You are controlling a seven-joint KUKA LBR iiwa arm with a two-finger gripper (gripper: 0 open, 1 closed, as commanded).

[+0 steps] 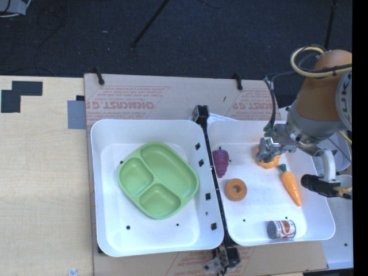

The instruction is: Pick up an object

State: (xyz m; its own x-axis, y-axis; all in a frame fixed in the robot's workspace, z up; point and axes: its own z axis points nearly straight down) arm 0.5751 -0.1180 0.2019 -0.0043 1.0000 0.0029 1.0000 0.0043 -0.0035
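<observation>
In the right bin [322, 229] lie a purple bunch of grapes [220, 160], an orange ring-shaped doughnut [235, 189], a carrot [291, 186] and a small can [281, 229] on its side. My gripper [266, 152] reaches in from the right and sits low over a small orange-yellow object [268, 163] near the bin's upper middle. The gripper body covers most of that object, so contact between them is unclear.
The left bin [106, 154] holds a green divided plate [158, 179]. A black divider [208, 177] runs between the two bins. The arm's orange band [325, 85] and grey wrist hang over the right bin's far right side.
</observation>
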